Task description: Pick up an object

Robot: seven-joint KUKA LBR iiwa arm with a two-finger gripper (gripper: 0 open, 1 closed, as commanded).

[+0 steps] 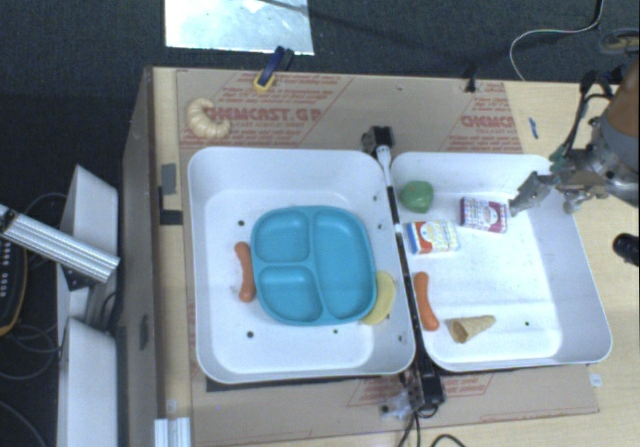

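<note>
Small purple-and-white carton lying flat just left of hand, in right white bin. Probably light, stiff, slick-faced; best pinched across short sides. Hand state: cannot tell.

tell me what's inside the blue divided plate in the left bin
The blue plate shows bare compartments. A yellow banana lies against its right rim, partly tucked under it; an orange sausage lies left. Anything beneath the plate is hidden.
</note>
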